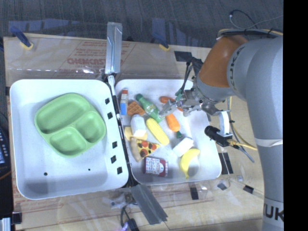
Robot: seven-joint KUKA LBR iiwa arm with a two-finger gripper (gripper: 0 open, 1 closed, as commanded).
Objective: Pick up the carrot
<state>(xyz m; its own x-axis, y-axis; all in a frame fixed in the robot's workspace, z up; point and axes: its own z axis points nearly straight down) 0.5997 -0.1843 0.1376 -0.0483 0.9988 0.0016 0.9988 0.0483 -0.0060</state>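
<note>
Carrot (172,122) lies in right bin (211,165) just below jaws (179,105); jaws' state: cannot tell.

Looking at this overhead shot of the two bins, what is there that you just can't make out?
- Gripper: too small and cluttered in the camera view to judge its grip near the carrot.
- Packet: label print too small to read.
- Arm: its base is cut off by the picture's lower edge.

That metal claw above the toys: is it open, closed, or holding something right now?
End effector: cannot be told; it sits just above the small orange toy carrot.
</note>
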